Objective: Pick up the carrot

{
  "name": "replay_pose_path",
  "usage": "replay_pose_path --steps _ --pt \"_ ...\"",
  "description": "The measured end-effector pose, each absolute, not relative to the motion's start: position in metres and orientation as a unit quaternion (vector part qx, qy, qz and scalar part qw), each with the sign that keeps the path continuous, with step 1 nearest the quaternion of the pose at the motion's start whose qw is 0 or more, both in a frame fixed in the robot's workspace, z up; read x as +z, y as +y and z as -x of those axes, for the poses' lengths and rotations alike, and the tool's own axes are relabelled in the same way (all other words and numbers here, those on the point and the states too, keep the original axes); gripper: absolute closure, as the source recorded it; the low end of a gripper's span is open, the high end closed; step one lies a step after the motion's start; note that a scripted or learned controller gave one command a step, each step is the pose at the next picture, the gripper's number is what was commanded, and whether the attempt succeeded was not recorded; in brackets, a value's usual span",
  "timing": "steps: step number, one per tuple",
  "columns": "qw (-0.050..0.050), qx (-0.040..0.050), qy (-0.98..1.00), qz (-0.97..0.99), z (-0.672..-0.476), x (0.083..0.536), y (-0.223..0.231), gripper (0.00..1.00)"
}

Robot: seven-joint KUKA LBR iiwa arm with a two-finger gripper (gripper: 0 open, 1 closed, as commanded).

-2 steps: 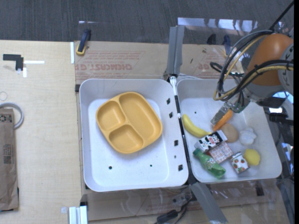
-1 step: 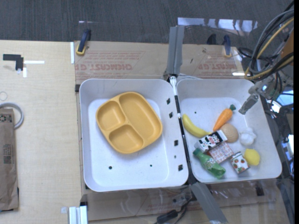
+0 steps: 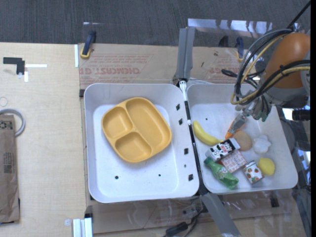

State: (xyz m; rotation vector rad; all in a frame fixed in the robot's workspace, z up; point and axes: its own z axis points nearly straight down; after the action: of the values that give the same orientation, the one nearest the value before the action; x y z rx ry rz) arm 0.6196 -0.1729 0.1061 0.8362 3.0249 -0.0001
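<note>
The claw (image 3: 245, 113) is seen low over the right bin (image 3: 291, 181); how far it is parted cannot be told, nor whether anything is gripped. The carrot (image 3: 234, 127) is found tilted, its upper end just under the claw, apparently touching it. Just below-left of the claw a banana (image 3: 206, 134) is laid. Below the claw the carrot is crowded by a brown round item (image 3: 244, 142), a white lump (image 3: 262, 143), small cartons (image 3: 228, 154), a green packet (image 3: 221, 174) and a lemon (image 3: 266, 166). Well to the left, a yellow divided plate (image 3: 136, 129) is held in the left bin (image 3: 98, 181) on the counter (image 3: 39, 132).
</note>
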Motion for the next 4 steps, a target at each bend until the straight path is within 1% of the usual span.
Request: replay_pose_path --steps 1,2,3,4 --pt "0.003 -0.0002 0.986 -0.164 -0.618 0.094 -0.156 0.00" --pt "0.004 -0.0008 0.987 -0.158 -0.641 0.094 -0.223 0.00" --pt "0.004 -0.0004 0.986 -0.167 -0.646 0.188 -0.223 0.00" --pt "0.002 -0.0002 0.995 -0.098 -0.630 0.113 -0.212 0.00"
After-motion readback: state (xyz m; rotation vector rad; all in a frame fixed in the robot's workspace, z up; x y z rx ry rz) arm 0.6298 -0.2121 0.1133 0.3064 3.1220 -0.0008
